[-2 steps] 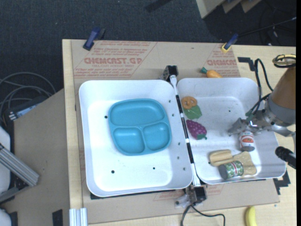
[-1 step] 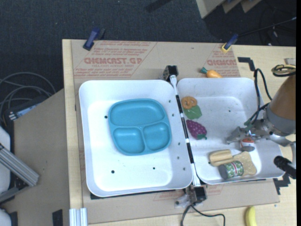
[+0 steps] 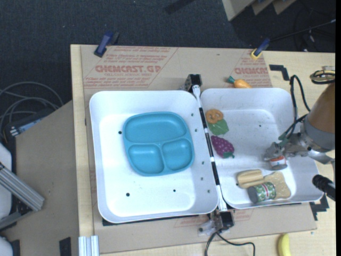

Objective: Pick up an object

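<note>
Two white bins [image 3: 106,143] on bench; gripper [image 3: 276,159] low in right bin, grip state unclear.

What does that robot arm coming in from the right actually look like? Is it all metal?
The arm is a thick, rounded tube: an orange-brown band sits above a smooth grey wrist section. At its tip hangs a small gripper of grey and dark parts with a touch of red on it, too small and blurred to make out more. A black cable loops along the bin's edge beside the arm.
</note>
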### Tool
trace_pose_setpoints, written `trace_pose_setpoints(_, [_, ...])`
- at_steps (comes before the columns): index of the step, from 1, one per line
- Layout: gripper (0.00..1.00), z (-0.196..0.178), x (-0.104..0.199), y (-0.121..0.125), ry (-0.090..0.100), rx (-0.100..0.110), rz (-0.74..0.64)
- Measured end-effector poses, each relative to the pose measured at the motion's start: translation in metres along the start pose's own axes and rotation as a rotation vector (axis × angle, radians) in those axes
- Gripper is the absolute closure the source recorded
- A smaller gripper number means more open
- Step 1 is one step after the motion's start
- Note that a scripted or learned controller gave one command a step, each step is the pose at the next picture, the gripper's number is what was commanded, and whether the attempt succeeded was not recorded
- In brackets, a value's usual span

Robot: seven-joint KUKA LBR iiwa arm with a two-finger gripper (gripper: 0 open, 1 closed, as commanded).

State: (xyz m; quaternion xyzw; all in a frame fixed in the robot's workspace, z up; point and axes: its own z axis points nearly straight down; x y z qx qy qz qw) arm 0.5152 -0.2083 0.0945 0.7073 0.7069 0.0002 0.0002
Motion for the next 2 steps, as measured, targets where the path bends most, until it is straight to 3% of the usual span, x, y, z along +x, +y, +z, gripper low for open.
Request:
trace_pose_setpoints(1, [1.0,0.009,0.106,0.006,0.002,-0.001,-0.003])
trace_pose_setpoints(2, [1.0,-0.091,0.199,0.069,0.002,-0.003,-0.004])
